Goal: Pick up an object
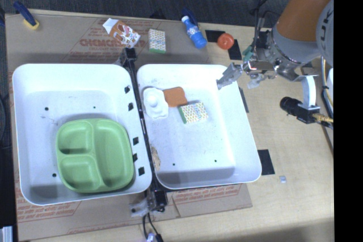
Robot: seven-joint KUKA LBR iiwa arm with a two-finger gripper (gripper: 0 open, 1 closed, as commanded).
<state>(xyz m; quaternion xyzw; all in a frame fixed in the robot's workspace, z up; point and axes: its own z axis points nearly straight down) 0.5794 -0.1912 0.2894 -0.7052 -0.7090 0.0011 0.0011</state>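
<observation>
Arm is in from the right, grey with the orange band up top. The tool (227, 77) hangs over the far right corner of the right shallow white plastic bin (241, 144), at the rim. Can't tell how far the tool is open from this angle, and nothing shows between its fingers.

Candidate objects, all in the right bin's far left part:
- white plastic bottle-shaped object (153, 102), lying just beside the divider edge
- orange flat rectangular block (175, 96), touching or just beside the white object on its right
- small box with a green edge and speckled patterned top (193, 113), just beside the orange block, toward the near side

All three rest on the bin floor, well apart from the tool.

Left shallow white plastic bin (34, 93) holds a green three-compartment plastic tray (95, 155) in its near half.

On the cardboard sheet (85, 37) behind the bins: a crumpled white-and-orange wrapper (121, 33), a small patterned square packet (157, 40), a blue-and-white bottle (194, 32) lying on its side. A small orange round object (226, 40) sits on the tabletop (295, 178) just past it. Blue-and-yellow clamp (26, 15) at far left corner.
</observation>
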